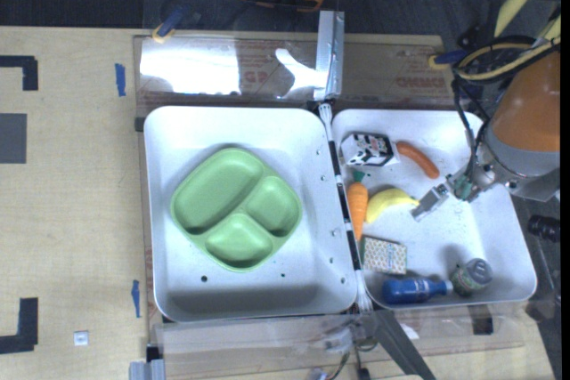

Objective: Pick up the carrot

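Overhead view of the surface (71, 191) with two white bins. The arm (525, 120) enters from the right over the right bin (499, 236), and its jaws (434, 198) hang low above the bin floor; whether they are released or clenched cannot be told at this size, and nothing shows between them. The carrot (357, 205) lies to the left of the jaws, well apart from them, along the bin's left wall with its green top pointing away from the camera. A banana (390, 204) lies between carrot and jaws, just beside the fingertips. Beyond the jaws: a sausage (418, 158) and a black-and-white box (369, 149). Nearer the camera: a patterned card (385, 255), a blue bottle (414, 288), a small can (471, 275). The left bin (178, 138) holds a green divided plate (236, 207).
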